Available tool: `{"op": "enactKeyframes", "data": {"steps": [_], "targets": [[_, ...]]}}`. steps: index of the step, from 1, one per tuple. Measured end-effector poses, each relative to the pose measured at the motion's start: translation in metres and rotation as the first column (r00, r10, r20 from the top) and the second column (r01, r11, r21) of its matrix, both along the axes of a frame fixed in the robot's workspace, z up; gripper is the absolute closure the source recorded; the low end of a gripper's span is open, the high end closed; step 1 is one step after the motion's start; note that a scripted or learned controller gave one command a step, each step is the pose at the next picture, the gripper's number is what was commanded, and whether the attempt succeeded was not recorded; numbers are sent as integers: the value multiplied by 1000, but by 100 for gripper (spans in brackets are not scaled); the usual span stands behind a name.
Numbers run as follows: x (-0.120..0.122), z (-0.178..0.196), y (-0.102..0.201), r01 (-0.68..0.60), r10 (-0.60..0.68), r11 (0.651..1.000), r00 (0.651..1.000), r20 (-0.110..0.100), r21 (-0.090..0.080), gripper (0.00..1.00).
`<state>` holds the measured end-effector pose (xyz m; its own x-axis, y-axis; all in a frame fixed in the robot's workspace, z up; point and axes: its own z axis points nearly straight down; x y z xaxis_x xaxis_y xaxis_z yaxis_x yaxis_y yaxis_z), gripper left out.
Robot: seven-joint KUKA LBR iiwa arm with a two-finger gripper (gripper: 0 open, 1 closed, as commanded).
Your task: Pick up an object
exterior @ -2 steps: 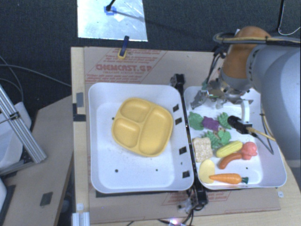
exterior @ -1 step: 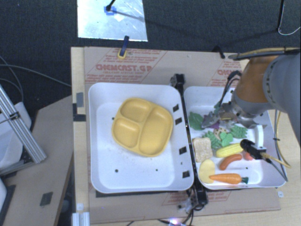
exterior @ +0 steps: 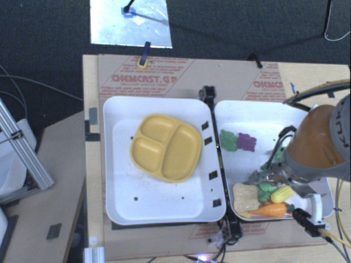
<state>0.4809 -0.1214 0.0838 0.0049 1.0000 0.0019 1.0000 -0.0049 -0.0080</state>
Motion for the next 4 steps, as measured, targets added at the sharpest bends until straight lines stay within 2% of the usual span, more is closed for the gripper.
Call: {"op": "enactKeyframes", "data": {"steps": [1,2,3,4], "targets": [[63,178,-15,-10,10,1000,999,31,-8,0],[46,50,-89,0,0,1000,1000,3,-3,0],[111,-2,-58,-14,14,1000,1000,11,-3,0],[60,0,-87,-2,2,1000,1000,6,-3,0]]}}
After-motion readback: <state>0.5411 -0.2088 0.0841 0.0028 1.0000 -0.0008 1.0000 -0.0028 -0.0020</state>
